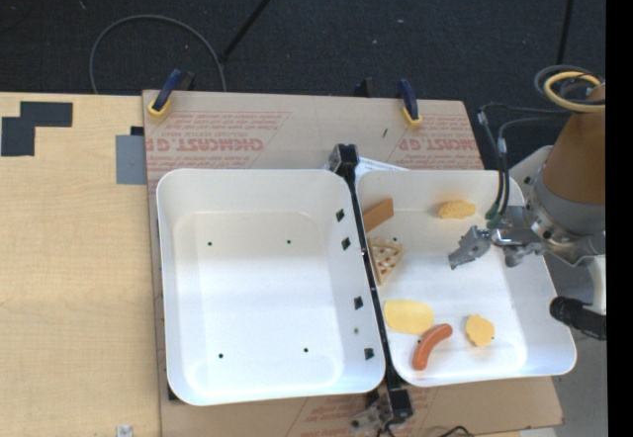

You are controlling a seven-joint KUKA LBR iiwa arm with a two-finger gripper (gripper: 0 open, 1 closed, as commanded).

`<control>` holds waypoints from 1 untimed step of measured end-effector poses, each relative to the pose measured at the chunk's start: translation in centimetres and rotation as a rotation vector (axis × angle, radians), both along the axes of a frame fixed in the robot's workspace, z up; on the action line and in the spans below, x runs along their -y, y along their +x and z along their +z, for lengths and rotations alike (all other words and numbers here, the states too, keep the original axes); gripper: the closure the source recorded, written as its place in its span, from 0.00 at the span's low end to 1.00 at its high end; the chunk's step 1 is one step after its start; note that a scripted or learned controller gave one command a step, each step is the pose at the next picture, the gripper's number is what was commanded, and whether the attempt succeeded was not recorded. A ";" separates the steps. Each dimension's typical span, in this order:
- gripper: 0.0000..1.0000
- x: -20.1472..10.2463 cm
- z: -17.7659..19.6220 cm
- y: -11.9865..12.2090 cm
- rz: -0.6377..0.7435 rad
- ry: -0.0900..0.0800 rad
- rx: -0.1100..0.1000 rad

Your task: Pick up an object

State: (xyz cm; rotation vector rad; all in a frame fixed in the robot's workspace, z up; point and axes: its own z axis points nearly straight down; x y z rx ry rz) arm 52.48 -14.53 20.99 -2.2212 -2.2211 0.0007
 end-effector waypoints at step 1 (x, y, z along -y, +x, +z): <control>0.00 5.0 -10.8 0.1 -0.003 0.002 -0.009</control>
